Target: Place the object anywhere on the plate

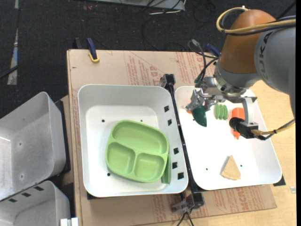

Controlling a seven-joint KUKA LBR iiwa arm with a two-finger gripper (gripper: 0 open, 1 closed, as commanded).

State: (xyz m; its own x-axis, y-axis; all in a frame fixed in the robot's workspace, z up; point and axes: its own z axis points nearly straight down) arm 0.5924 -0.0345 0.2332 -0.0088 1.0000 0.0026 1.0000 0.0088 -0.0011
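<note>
A light green plate (137, 150) with three compartments lies in the left white bin (89, 126), with nothing on it. In the right bin (263, 168), my gripper (202, 103) hangs at the far left part, right over a dark green object (201, 117). The dark green object sits just under the gripper's tip. Whether it is held or resting on the bin floor cannot be told. The grey arm with its orange band (244, 41) comes in from the upper right.
Also in the right bin are a pale green ridged piece (220, 111), an orange piece (237, 114) by a black part of the arm, a small orange bit (189, 109) near the left wall, and a tan wedge (231, 168) at the front. A black divider (176, 126) separates the bins.
</note>
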